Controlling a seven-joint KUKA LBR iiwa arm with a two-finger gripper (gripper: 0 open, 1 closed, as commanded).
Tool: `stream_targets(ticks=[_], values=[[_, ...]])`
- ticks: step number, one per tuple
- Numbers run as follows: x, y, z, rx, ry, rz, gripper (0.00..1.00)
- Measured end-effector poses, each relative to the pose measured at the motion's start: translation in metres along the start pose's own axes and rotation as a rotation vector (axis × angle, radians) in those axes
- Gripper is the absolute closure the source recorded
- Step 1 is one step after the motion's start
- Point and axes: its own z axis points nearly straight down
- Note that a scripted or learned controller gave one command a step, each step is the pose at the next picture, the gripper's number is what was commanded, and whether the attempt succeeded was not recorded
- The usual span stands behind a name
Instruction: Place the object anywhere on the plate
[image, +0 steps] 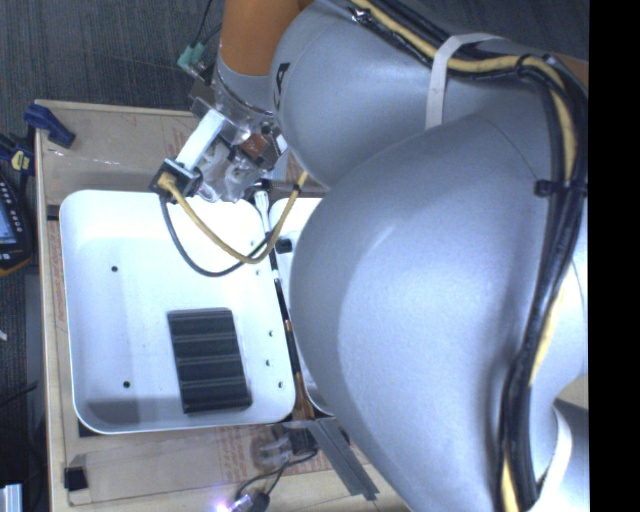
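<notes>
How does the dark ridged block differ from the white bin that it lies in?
The dark ridged block is near black; the white bin is bright white. The block's top is ribbed, the bin's floor smooth with small dots. The block covers a small part of the bin's floor. Both are roughly rectangular.

The grey arm (430, 260) fills the right half of the frame, its orange band (250, 35) at the top centre. Below the band the gripper (205, 175) hangs over the upper edge of the left white bin (90, 300). A dark ribbed rectangular object (208, 360) lies flat in the bin's lower middle. A looping cable (215, 255) droops from the wrist.
</notes>
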Motion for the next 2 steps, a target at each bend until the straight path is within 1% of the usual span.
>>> stream_targets(ticks=[1, 2], values=[[-0.063, -0.005, 0.128, 0.003, -0.005, -0.142, 1.0], [-0.074, 0.073, 0.132, 0.001, -0.001, -0.024, 1.0]])
